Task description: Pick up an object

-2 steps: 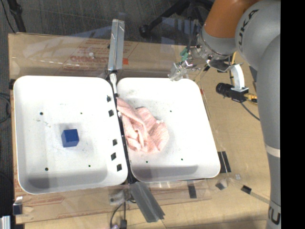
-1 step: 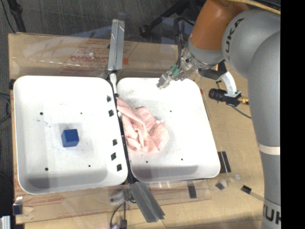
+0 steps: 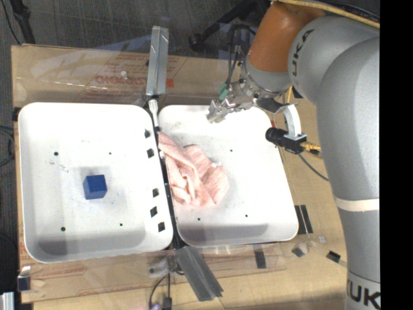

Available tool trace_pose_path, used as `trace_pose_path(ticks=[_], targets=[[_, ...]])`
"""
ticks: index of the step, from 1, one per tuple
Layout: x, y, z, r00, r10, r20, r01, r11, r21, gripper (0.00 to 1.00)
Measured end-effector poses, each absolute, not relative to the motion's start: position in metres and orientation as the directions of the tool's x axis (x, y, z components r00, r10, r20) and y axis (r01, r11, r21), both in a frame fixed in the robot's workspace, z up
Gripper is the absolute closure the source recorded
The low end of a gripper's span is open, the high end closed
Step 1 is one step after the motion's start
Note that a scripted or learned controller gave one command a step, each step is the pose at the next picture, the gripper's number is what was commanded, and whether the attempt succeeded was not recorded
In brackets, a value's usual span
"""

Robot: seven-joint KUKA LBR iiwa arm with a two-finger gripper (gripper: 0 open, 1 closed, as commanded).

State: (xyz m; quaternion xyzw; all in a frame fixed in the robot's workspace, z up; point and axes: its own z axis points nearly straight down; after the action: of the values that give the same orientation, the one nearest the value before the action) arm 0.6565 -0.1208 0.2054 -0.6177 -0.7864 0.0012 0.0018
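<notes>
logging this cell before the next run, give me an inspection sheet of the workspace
surface: two shallow white bins side by side, left bin and right bin, on a brown bench.
job's things: blue cube in the left bin; crumpled pink cloth in the right bin, against its left wall.
clutter: nothing seen inside the bins beyond those two.
end effector: end effector over the right bin's far edge, apart from the cloth, nothing seen in it.
cables: thin cable trailing off the right bin's right side.
surroundings: dark floor beyond the bench; black tape marks on the bench.
</notes>
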Motion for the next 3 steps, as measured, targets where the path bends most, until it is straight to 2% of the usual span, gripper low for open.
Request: trace_pose_path(ticks=[1, 2, 3], targets=[[0.6564, -0.0933, 0.2073, -0.011, 1.000, 0.000, 1.000, 0.011, -0.005, 1.00], [0.6566, -0.0925, 0.2169, -0.016, 1.000, 0.001, 1.000, 0.016, -0.008, 1.00], [0.6567, -0.0876, 0.2081, -0.105, 0.995, 0.001, 0.994, 0.105, -0.004, 1.00]])
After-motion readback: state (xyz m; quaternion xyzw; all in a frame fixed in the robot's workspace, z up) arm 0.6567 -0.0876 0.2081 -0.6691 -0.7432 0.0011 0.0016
